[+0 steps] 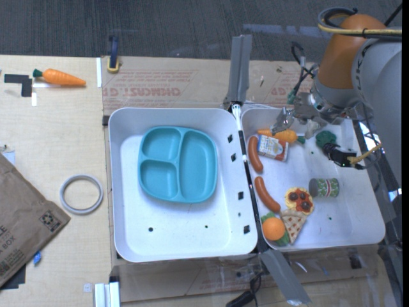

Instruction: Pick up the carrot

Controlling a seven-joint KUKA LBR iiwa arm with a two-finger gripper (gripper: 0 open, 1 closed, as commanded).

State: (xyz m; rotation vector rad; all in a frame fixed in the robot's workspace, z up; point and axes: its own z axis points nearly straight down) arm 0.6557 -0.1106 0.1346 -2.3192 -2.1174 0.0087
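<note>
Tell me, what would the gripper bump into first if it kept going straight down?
Probably the orange carrot lying just under the gripper, in the right bin. Depth is hard to judge from above.

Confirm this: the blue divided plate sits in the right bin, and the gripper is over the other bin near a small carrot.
Not quite. The camera view shows the blue divided plate in the left bin, not the right. The rest holds: the gripper is over the other bin, close to a small carrot.
</note>
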